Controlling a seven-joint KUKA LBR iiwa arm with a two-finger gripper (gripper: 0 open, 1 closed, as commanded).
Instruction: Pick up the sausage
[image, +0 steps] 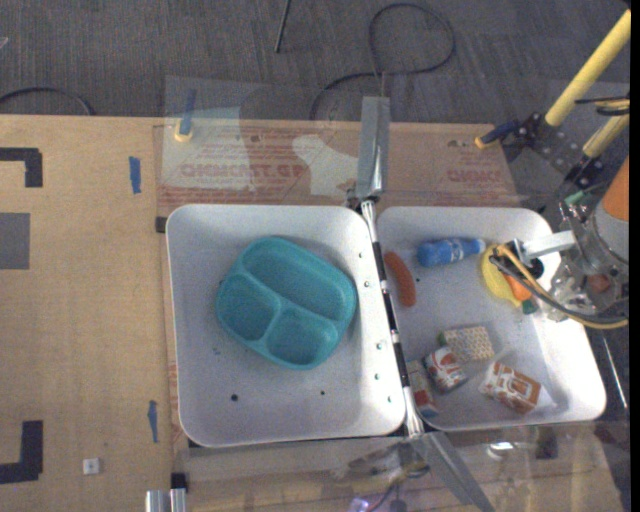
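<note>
You have the whole pick ahead of you. The sausage (401, 277) lies untouched in the right bin (570, 400), close against its left wall and toward the bin's 10 o'clock corner, lying roughly lengthwise along that wall. Nothing rests on it, and the nearest item, a blue bottle (448, 250), sits just beside it at about 2 o'clock, apart from it.

The gripper (585, 285) hangs at the right bin's 3 o'clock edge, well apart from the sausage, with the bin's width between them. Cables and wrist hardware crowd the view there, so you cannot tell how it is set, and nothing shows in its grasp. A yellow and orange item (500, 280) lies just at its 9 o'clock side.

As a judgement: approach, descent, closing and lift are all still to do. The wall beside the sausage leaves little room on that side, so expect a tight grasp. The left bin (190, 300) holds a teal divided plate (286, 301), which plays no part.
</note>
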